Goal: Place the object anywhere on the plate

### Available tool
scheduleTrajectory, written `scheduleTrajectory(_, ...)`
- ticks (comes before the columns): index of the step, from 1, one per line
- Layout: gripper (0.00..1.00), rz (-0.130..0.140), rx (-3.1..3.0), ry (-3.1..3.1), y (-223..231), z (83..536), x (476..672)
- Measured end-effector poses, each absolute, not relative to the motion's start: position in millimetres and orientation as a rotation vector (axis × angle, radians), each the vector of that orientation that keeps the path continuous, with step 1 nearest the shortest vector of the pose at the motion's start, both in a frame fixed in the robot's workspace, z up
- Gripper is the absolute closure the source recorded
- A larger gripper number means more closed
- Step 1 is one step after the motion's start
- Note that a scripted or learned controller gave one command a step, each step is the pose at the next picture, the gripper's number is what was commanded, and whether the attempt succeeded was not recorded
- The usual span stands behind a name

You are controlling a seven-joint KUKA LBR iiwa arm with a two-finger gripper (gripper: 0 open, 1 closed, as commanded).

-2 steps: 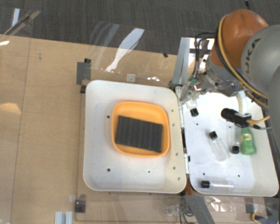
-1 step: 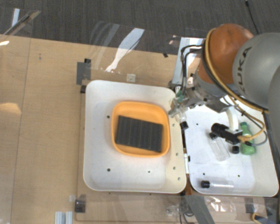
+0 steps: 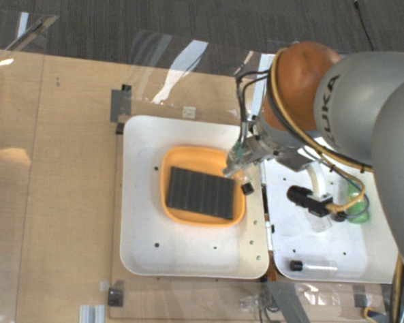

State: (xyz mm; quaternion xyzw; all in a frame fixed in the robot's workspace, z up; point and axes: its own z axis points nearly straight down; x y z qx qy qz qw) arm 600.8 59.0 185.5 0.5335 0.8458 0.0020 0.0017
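An orange plate lies in the left white bin. A dark ribbed rectangular object rests flat on the plate and covers most of its middle. My gripper hangs over the plate's right rim, just beyond the dark object's upper right corner. Nothing shows between it and the plate. The arm's grey and orange body hides the back part of the right bin.
In the right bin a white pen with a dark cap lies near the front wall. A green object sits further back, partly under the arm. The wooden bench spreads to the left.
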Motion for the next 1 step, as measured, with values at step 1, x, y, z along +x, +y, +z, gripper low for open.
scheduleTrajectory(1,0.00,0.006,1.676,2.653,58.4,185.5,600.9)
